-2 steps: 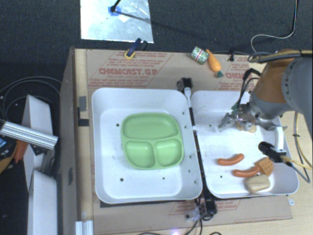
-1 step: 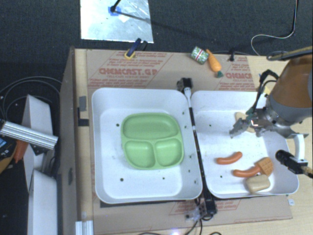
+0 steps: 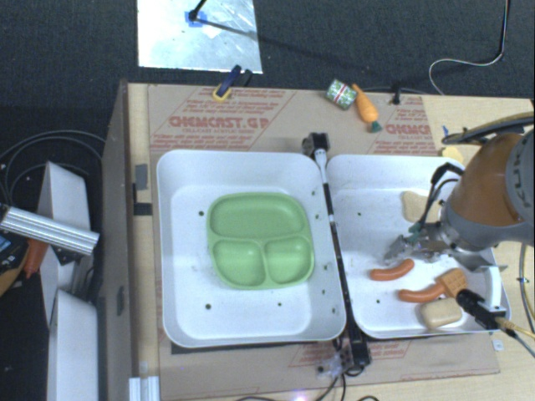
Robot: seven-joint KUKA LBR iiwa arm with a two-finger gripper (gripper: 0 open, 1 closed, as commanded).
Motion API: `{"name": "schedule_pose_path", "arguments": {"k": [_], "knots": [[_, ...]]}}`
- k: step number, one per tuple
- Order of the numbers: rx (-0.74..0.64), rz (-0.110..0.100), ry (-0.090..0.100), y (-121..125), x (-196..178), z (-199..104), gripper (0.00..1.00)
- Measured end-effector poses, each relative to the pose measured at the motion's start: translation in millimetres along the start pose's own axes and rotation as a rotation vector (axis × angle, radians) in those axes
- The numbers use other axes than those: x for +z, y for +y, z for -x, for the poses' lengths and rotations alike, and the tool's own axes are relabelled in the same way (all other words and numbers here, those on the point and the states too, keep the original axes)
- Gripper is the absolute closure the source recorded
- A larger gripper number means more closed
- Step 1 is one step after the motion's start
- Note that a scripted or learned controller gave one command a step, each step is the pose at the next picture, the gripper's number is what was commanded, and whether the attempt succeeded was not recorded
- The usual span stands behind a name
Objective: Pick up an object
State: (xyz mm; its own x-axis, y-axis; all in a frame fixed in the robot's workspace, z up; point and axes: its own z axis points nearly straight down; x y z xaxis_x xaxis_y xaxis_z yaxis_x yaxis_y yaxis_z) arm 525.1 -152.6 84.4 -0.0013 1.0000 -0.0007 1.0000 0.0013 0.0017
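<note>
The arm hides part of the right bin [image 3: 368, 182]; the gripper [image 3: 407, 247] hovers over a sausage [image 3: 391, 270], its grip state unclear

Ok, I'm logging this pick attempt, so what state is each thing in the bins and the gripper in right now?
Green divided plate: flat in the left bin, compartments bare.
Red sausage: lying in the right bin, just below the gripper.
Orange sausage: lying flat nearer the front wall.
Beige block: resting in the front corner.
Gripper: low over the right bin, nothing seen between its fingers.
</note>
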Motion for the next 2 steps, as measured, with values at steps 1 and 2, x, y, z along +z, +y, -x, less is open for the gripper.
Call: {"name": "schedule_pose_path", "arguments": {"k": [1, 2], "knots": [[0.000, 0.002, 0.000, 0.8, -10.4, -0.1, 1.00], [-0.001, 0.002, 0.000, 0.7, -10.3, -0.1, 0.00]]}}
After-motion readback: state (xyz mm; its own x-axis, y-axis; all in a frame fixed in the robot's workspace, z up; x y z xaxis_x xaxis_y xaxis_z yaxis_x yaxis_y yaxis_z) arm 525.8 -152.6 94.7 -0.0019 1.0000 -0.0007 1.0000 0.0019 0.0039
